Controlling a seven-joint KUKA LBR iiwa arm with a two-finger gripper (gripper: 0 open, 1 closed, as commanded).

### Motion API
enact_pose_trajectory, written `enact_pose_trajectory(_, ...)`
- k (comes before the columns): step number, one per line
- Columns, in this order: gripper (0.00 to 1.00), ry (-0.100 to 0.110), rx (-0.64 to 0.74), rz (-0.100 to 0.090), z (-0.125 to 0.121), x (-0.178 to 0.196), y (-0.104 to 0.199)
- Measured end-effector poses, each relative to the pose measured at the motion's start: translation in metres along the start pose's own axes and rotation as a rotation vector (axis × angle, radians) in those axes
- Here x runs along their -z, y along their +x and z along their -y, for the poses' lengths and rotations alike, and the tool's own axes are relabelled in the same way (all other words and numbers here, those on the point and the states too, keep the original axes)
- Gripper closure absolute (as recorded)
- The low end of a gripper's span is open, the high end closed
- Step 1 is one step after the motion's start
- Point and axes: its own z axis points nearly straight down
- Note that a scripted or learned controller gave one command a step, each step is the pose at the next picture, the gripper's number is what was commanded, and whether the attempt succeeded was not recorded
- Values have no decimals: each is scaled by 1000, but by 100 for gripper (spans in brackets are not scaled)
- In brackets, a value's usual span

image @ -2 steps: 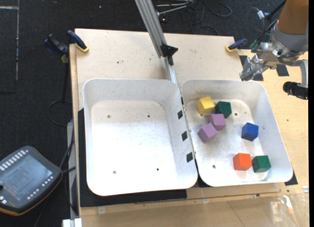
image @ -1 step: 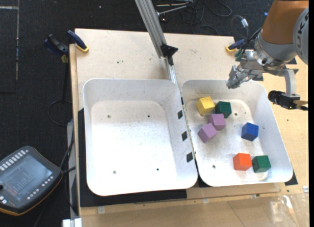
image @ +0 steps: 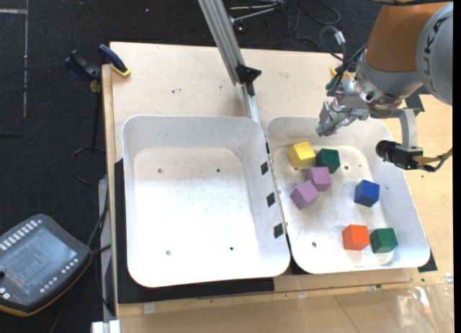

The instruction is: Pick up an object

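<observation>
The right bin [image: 403,209] holds several small blocks. A yellow cube [image: 302,154] and a dark green cube [image: 329,158] sit near its far edge, with two purple cubes [image: 312,186] just in front of them. A blue cube [image: 366,192] lies toward the right. An orange cube [image: 355,237] and a green cube [image: 384,239] rest side by side at the near right. My gripper [image: 328,127] hangs above the bin's far edge, just beyond the dark green cube, with nothing seen in it.
The left bin [image: 144,151] lies beside the right one. A slanted metal rail [image: 220,25] crosses the bench at the back. A blue and yellow clamp [image: 108,61] sits at the bench's far left corner. A teach pendant [image: 36,263] rests at the lower left.
</observation>
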Motion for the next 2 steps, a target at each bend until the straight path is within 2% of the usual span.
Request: enact_pose_trajectory(2, 100, 3, 0, 0, 37, -16, 83)
